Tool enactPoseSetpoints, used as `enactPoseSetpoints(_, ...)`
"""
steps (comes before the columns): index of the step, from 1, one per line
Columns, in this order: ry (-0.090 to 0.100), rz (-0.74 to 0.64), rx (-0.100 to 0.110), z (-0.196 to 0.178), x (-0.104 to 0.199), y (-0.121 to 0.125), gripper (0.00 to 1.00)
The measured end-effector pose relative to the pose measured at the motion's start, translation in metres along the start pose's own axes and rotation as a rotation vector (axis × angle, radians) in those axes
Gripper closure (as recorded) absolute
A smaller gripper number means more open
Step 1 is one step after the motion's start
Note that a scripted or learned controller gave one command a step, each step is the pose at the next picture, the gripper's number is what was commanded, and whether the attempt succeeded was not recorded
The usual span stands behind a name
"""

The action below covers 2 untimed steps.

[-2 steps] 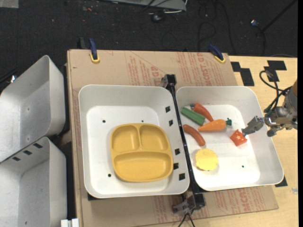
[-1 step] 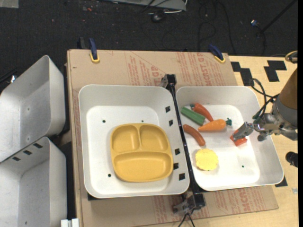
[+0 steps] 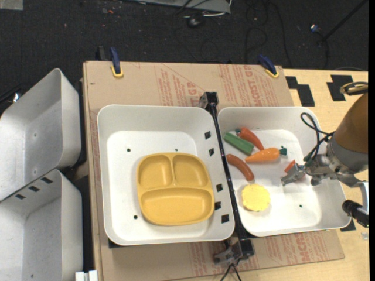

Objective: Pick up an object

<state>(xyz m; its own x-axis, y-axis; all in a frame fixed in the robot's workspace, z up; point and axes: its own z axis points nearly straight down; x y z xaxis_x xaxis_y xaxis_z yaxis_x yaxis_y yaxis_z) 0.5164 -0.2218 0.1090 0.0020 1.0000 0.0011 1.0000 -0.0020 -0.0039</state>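
Gripper (image 3: pixel 291 176) sits low over the right bin (image 3: pixel 304 218), toward its right side, and whether it is spread or clenched I cannot tell from here; there is a small red bit at its tip (image 3: pixel 289 167), but nothing I could call held. Closest to it, on the bin floor, lies the carrot (image 3: pixel 263 155), with a green piece (image 3: pixel 238 143) and a red pepper (image 3: pixel 251 137) just beyond, a sausage (image 3: pixel 241 167) further left and a yellow disc (image 3: pixel 256 198) nearer the front. These look like light, stiff plastic toys, probably smooth and apt to roll or squirt out. The carrot seems the handiest: take it across its thick middle. The left bin (image 3: pixel 111 174) carries a yellow tray (image 3: pixel 174 188) on the worktop (image 3: pixel 152 81).
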Motion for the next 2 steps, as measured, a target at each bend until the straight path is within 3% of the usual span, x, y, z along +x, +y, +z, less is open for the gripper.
enactPoseSetpoints(1,-0.002,-0.001,-0.005,-0.013,0.000,0.001,1.00)
enactPoseSetpoints(2,-0.004,-0.005,-0.009,-0.077,0.001,0.003,1.00)
